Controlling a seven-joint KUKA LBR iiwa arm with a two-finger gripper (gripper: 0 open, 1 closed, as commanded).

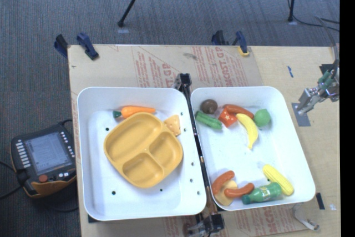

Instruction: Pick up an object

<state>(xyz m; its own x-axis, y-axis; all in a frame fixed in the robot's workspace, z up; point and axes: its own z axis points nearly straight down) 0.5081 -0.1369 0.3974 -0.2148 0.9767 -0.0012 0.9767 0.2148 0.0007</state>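
Plastic toy food is what I have to choose from, and it all sits in the right bin [297,166]. I would guess every piece is light, hard and a bit slippery, so a squeeze will not hurt it, but a round piece may pop out.

Nearest to me, along the front wall, lies a green bottle [262,195]. A red sausage [238,191] touches its left end, and another sausage [223,181] lies just behind that. These are packed tight, so I see little room for the tool to fit around one.

Just beside the bottle is the corn [278,179]. It is long, thin and bumpy, with white floor on both long sides. I think this is my best pick. I would take it across the middle.

Further back, the banana [248,129] lies alone in the middle, curved and smooth. I would grab it at the fat part.

At the back are a green ball [262,117], a red pepper [227,117], a green pickle [208,120] and a brown ball [208,106], all crowded together.

Over in the left bin [89,175] sit a yellow tray [143,157] and a carrot [136,111].

My tool [307,99] hangs off to the right, over the counter [138,66], well apart from the food. It holds nothing. I cannot tell if it is open or closed.
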